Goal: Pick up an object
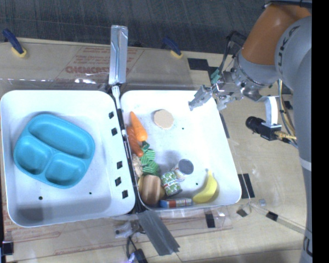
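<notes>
Fingers [203, 98] hover empty over glossy white bin [222, 147] rim.

A robotics lab: clamped bench [55, 64], white bins [60, 212], taped markers.

The grey arm [296, 53] with its orange band [266, 32] reaches in from the right, wrist bent downward to the left. Its two-finger gripper [200, 99] points left, fingers [196, 101] empty and slightly parted.

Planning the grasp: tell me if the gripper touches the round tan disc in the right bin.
Apart. The camera view shows the gripper near the right bin's upper right rim, with bare white floor between it and the round tan disc.
</notes>
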Robot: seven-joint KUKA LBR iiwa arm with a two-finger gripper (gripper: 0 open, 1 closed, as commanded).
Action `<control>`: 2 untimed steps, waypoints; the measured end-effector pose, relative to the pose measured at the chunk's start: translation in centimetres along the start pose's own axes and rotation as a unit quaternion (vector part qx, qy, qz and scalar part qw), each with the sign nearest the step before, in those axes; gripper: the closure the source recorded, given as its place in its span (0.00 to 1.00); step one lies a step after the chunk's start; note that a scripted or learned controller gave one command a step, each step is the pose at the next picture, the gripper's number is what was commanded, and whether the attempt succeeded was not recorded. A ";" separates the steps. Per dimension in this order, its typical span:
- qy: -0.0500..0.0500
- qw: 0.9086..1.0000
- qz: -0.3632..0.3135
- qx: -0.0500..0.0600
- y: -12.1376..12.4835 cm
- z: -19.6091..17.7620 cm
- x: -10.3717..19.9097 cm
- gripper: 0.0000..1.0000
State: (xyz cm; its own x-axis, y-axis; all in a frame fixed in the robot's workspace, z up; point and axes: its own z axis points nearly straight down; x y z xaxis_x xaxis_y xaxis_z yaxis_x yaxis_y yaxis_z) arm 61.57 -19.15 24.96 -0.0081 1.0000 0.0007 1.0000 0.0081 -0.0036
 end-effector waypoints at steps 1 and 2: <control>0.001 0.999 0.054 0.004 -5.2 13.3 5.2 0.00; -0.002 0.999 0.042 -0.009 -13.3 15.4 3.6 0.00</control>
State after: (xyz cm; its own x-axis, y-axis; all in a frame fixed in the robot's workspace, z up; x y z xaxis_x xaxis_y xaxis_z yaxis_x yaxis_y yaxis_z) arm 48.20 -15.60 9.61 0.0766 0.9971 -0.0032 0.9969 -0.0766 0.0152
